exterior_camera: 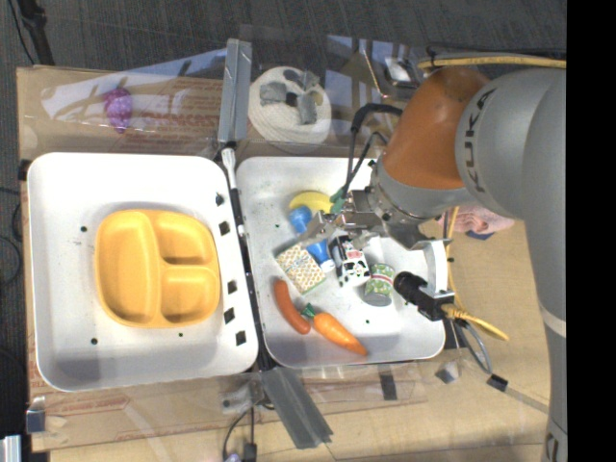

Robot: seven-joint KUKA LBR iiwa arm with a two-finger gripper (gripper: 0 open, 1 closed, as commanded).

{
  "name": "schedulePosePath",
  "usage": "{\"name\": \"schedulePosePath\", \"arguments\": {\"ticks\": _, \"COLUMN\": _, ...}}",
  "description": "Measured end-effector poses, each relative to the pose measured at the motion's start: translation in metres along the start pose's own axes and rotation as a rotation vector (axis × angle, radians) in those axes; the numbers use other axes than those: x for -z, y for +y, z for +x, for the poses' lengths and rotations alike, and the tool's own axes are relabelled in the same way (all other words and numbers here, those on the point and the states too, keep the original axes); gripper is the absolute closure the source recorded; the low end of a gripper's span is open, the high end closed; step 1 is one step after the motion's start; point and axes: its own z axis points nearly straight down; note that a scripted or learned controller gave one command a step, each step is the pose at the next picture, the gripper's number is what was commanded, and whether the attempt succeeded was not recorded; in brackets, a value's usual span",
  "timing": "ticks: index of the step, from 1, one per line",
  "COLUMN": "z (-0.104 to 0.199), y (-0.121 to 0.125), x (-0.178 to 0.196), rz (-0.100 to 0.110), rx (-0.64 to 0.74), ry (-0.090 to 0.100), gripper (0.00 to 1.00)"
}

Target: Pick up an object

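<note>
We see gripper low in right bin, over blue piece beside patterned box. Finger state: cannot tell. Reach step, we judge; next, close and lift.

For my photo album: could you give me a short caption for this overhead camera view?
Robot arm reaches over the right bin of toys, carrot in front; a yellow tray lies in the left bin.

The grey arm reaches in from the right — orange-banded wrist bent low, its gripper pointing left.
</note>
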Motion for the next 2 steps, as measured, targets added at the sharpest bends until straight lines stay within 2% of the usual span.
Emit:
{"name": "schedulePosePath", "arguments": {"ticks": 1, "z": -0.024, "y": 0.025, "x": -0.103, "rz": -0.013, "rx": 0.086, "ry": -0.003, "gripper": 0.0}}
{"name": "schedulePosePath", "arguments": {"ticks": 2, "z": -0.054, "y": 0.09, "x": -0.106, "rz": -0.026, "rx": 0.103, "ry": -0.007, "gripper": 0.0}}
